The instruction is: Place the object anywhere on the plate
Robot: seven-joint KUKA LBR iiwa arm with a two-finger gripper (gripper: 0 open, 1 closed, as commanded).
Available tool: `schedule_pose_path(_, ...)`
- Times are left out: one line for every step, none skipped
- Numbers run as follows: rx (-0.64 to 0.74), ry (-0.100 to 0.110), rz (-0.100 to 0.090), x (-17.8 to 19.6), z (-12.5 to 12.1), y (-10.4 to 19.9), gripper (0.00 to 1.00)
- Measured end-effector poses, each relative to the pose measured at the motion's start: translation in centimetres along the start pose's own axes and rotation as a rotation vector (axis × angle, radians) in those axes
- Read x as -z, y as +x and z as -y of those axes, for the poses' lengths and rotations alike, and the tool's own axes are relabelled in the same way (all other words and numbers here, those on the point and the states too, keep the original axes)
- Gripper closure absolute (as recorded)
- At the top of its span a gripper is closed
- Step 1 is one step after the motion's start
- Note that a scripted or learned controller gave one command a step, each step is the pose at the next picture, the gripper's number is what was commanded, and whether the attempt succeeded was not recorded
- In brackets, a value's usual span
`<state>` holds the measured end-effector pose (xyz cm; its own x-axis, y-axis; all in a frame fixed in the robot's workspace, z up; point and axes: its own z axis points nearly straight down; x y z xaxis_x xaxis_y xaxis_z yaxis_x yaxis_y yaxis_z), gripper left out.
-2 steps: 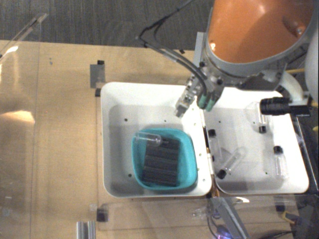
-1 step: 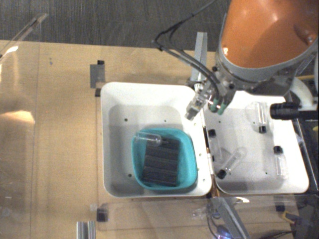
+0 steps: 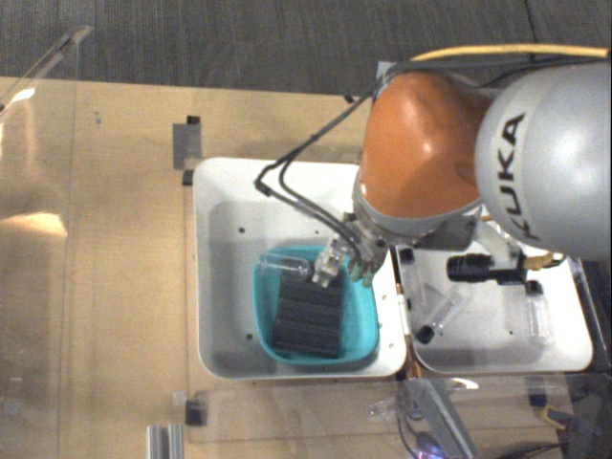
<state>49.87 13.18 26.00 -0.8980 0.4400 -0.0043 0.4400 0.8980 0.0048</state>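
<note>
Camera view: dark ribbed block (image 3: 308, 318) is lying on the teal plate (image 3: 363, 323) in the left bin (image 3: 215, 285). Hand (image 3: 339, 261) is hovering at its top edge; grip state unclear. Block looks light, stiff; grab across narrow sides.

Bench (image 3: 105, 285): pale wood look, smooth, with soft glare at the left of the frame. Both bins (image 3: 215, 256) white plastic, smooth, semi-gloss. Plate (image 3: 361, 325) teal plastic, glossy rim. Dark ribbed block (image 3: 308, 318) on it, matt, rubbery-looking. Arm shell (image 3: 564, 151) grey, satin; orange band (image 3: 421, 146) glossy. Floor (image 3: 239, 17) at top of frame: dark, rough carpet weave.
</note>
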Motion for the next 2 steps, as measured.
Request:
schedule_pose_path(0.000, 0.000, 0.000, 0.0, 0.0, 0.0, 0.00)
schedule_pose_path(-0.051, -0.001, 0.003, -0.8, 0.2, -7.1, 0.00)
